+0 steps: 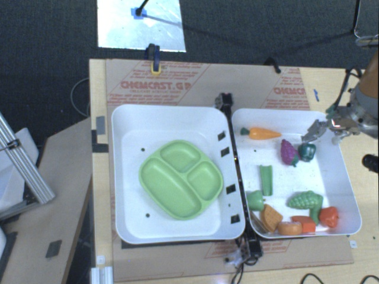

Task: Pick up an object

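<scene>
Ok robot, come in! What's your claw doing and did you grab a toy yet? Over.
Gripper low over right bin, at dark green toy. Nothing seen held. Purple grape toy crowds it on the left.

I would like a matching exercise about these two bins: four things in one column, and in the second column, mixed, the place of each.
Things:
1. green divided plate
2. orange carrot
3. red tomato
4. gripper

Places:
A. near corner of the right bin, beside the green leafy vegetable
B. far end of the right bin, lying across it
C. middle of the left bin
D. above the dark green piece, next to the purple piece

Pairs: 1-C, 2-B, 3-A, 4-D
</scene>
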Motion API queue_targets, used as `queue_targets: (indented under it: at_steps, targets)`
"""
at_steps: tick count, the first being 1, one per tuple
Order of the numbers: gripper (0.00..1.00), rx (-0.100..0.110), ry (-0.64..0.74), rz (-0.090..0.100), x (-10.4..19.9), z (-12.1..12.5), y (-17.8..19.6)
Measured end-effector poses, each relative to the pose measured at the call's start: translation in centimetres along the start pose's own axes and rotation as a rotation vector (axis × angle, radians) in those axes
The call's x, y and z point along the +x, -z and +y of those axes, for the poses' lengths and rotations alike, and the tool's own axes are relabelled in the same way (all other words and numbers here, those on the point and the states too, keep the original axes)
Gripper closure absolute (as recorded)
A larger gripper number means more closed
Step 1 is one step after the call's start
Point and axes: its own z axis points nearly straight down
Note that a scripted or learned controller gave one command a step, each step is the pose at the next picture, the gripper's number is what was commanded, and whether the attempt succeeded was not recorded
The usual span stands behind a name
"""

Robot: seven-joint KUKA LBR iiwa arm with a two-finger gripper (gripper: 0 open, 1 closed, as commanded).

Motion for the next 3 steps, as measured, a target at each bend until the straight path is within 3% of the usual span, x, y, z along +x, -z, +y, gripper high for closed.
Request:
queue_targets:
  at_steps: [1, 3]
  targets:
    - [0.00, -0.012, 0.003, -0.002, 0.1, 0.2, 0.8]
    - [0.00, -0.013, 0.003, -0.003, 0.4, 0.8, -7.2]
